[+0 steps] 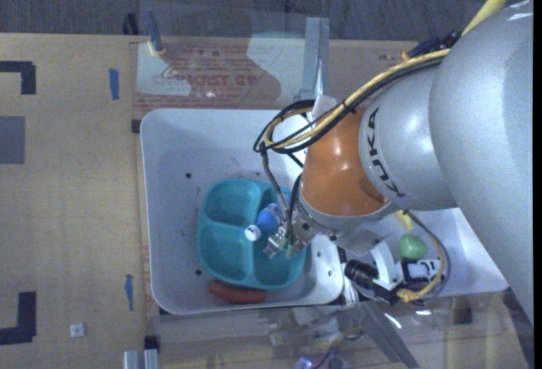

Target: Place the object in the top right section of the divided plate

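Counting from the near edge: one red sausage-shaped piece (238, 293) lies on the floor of the left bin (169, 190), just beside the near rim of the one teal divided plate (222, 232). I count three sections in that plate. One gripper (279, 242) hangs over the plate's right side, with one small blue and white object (261, 223) right at it, above the right-hand sections; whether that object sits between the fingers or rests in the plate I cannot tell, and I cannot tell how wide the fingers stand. One green piece (412, 246) shows in the right bin (474, 261), partly under the arm (440, 139). One orange band sits above the wrist, cables looped round it. Farther back, one clear plastic sheet (229, 54) stands beyond the bins. Two bins total.
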